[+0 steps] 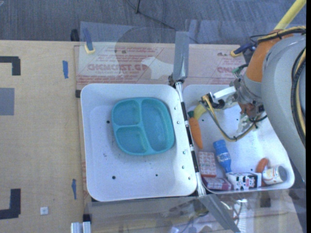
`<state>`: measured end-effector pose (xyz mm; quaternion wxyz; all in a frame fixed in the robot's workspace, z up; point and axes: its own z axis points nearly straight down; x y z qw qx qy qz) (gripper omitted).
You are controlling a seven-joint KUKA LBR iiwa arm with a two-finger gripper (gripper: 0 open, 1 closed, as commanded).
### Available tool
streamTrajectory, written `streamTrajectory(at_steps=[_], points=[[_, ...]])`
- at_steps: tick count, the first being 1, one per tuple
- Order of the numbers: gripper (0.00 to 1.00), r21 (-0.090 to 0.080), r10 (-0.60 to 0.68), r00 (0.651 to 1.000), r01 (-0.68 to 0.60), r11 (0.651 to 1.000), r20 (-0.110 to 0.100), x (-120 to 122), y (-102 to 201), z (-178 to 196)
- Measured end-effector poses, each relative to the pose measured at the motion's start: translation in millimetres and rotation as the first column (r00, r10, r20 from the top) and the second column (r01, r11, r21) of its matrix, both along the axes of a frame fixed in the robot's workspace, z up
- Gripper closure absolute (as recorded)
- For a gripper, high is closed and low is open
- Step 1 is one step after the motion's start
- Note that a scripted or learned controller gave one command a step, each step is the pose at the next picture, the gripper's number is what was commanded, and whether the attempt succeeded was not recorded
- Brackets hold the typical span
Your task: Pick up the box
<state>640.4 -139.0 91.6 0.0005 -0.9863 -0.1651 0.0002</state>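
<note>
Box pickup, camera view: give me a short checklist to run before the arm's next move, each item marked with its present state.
1. Box located: ok. A small pink box lies in the right bin, near the divider.
2. Box top unobstructed: ok. Nothing lies on it.
3. Neighbours: not ok. The blue bottle and carrot lie close beside it.
4. Arm over the box: not ok. The wrist sits toward the bin's far end.
5. Finger state: cannot tell.
6. Left bin: ok. It holds the teal plate, away from the work.

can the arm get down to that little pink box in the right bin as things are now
Probably yes. The pink box lies uncovered by the bin's left wall, top face exposed, though the blue bottle and carrot sit close beside it.
</note>
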Motion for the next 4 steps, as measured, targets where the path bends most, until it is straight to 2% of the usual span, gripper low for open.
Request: streamTrajectory(at_steps=[1, 2, 3, 4], points=[[1.0, 0.001, 0.005, 1.0, -0.005, 1.0, -0.001, 0.9, 2.7, 10.3], [1.0, 0.0, -0.126, 0.992, 0.126, 0.992, 0.001, 7.9, -37.5, 95.4], [1.0, 0.0, 0.006, 1.0, -0.006, 1.0, 0.006, 8.5, 34.9, -3.3], [1.0, 0.002, -0.133, 0.991, 0.133, 0.991, 0.007, 5.0, 36.2, -3.3]])
